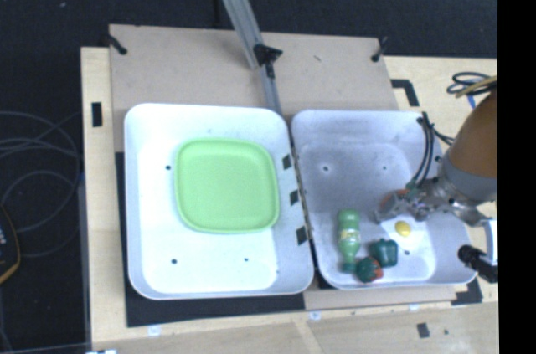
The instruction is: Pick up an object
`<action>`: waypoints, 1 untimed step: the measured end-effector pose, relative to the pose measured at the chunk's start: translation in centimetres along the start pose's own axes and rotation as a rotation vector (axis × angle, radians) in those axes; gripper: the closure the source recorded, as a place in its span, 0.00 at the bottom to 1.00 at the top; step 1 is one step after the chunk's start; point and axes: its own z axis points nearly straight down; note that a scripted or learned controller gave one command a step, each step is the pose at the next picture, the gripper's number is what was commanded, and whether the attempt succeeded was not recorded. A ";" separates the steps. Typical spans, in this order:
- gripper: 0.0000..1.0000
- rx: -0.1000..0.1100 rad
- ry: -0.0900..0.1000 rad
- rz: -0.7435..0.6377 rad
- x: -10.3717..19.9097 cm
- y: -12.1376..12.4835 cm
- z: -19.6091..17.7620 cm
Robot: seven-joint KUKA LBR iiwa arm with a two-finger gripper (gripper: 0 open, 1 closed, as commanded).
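In the right bin (352,143), near its front, lies a light green bottle-shaped object (348,237). Beside it sit a dark green and red toy (377,259) and a small yellow object (403,228). My gripper (400,205) hangs over the bin's right part, just above and behind the yellow object. The arm comes in from the right with its orange band (479,145) above the wrist. The left bin (146,177) holds a light green square plate (226,185).
A grey metal pole (239,5) slants from the top of the view down to the gap between the bins. Cables (469,83) lie at the right on the bench. The bins sit on a tan board (335,76).
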 end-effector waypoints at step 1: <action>1.00 -0.004 0.000 0.001 -0.1 0.1 -1.2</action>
